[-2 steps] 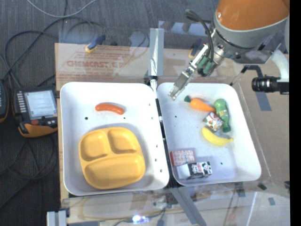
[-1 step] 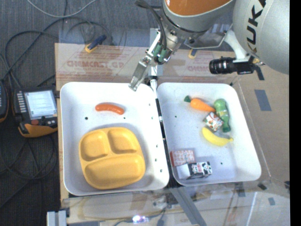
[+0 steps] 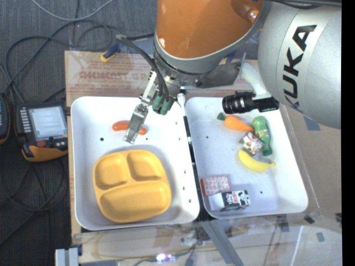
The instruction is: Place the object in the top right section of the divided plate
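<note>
The gripper (image 3: 133, 133) hangs over the left bin (image 3: 83, 148), near its far edge and about midway along it, reached down from the big orange-banded arm (image 3: 205, 21) that covers the top of the view. Whether it is gripping anything or standing loose cannot be told, since the tip is seen as one slim grey piece. Just beside that tip, partly behind it, an orange-red sausage-shaped object (image 3: 120, 126) lies flat on the bin floor, close to the far edge. The yellow divided plate (image 3: 132, 184) sits in the near half of the same bin, towards its near edge, with two smaller sections on its far side and one long section on its near side; all sections show bare yellow. The gripper tip is just beyond the plate's far rim, apart from it. In the right bin (image 3: 288, 187) a carrot (image 3: 238, 124), a green bottle (image 3: 262, 132), a small printed carton (image 3: 252, 143) and a banana (image 3: 255, 162) cluster near the far right corner, the carton touching the bottle. A reddish flat packet (image 3: 215, 184) and a black-and-white box (image 3: 236, 199) lie near the near edge.
</note>
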`<state>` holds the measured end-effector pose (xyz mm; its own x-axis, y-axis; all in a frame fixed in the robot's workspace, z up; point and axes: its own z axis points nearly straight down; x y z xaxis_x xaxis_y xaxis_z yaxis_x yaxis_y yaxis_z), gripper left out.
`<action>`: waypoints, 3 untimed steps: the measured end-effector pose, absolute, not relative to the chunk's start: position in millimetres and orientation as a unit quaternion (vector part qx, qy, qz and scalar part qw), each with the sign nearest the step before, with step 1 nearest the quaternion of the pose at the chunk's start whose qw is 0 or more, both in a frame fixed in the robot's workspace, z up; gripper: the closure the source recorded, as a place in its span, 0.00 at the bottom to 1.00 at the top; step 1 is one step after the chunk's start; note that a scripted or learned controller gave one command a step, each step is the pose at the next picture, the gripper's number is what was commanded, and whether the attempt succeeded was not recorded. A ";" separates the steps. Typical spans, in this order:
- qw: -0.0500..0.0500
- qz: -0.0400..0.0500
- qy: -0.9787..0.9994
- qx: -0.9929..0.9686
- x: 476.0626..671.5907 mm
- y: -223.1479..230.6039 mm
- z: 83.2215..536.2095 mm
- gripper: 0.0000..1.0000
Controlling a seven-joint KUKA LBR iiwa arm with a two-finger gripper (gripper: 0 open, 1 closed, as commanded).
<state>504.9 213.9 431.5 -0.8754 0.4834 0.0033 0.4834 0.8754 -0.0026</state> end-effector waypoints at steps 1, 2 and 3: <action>0.001 0.001 -0.955 -0.295 570.2 235.6 430.5 0.00; 0.001 0.002 -0.962 -0.275 514.8 233.4 431.3 0.00; 0.001 0.002 -0.932 -0.362 485.9 234.9 431.7 0.00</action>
